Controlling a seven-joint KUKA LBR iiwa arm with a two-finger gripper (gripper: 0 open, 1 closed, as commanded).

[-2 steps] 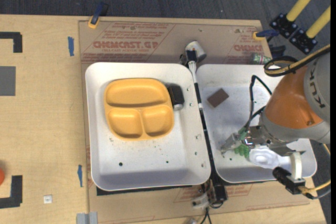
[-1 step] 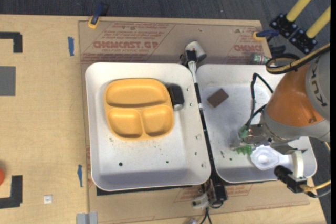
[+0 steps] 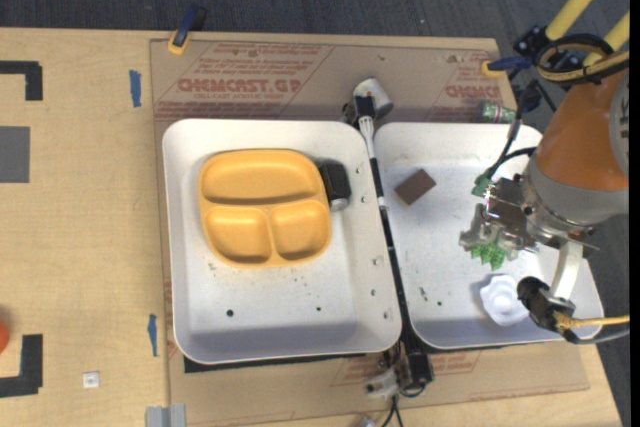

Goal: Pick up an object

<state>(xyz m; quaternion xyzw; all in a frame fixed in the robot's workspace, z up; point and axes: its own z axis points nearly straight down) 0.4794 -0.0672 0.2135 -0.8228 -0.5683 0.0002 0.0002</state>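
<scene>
Brown board (image 3: pixel 250 75) under the bins reads "CHEMCAST GP".

light: bright, even overhead | shadows: soft, short | glare: mild on white bins (image 3: pixel 190 215) | focus: slightly soft

In the left bin (image 3: pixel 185 245), most of the upper floor is taken up by a yellow 3-compartment tray (image 3: pixel 265 205), with a black object (image 3: pixel 335 183) pressed against its right edge; open floor is left below. The right bin (image 3: pixel 440 315) is crowded on its right by the arm (image 3: pixel 585 155), a green item (image 3: pixel 490 253) and a white item (image 3: pixel 498 300); a brown block (image 3: pixel 415 185) is seen alone at upper left.
</scene>
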